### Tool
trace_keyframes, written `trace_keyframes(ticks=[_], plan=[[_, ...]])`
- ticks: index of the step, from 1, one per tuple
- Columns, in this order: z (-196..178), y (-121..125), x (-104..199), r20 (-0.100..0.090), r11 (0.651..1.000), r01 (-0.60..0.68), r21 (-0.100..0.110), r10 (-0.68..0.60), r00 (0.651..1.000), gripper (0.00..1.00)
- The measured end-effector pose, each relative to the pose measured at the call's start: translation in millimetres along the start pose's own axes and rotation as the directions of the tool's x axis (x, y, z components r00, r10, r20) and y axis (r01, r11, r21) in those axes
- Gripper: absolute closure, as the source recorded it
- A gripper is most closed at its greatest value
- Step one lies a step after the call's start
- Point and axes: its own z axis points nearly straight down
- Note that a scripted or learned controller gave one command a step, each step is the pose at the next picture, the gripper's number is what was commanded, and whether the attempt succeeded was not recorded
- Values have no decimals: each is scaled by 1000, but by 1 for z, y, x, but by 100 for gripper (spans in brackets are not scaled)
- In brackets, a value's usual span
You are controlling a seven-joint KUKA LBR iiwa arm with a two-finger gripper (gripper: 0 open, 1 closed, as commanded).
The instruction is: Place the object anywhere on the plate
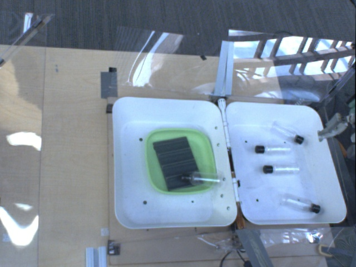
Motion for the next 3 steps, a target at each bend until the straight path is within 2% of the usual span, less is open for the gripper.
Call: trace_keyframes(ticks=[1, 2, 3], plan=[[-4, -13, 2, 0, 1000, 25, 1, -25, 1000, 0], [57, 6, 4, -1, 1000, -1, 3, 1, 1000, 0], [32, -13, 1, 0, 983, 186, -1, -186, 983, 0]])
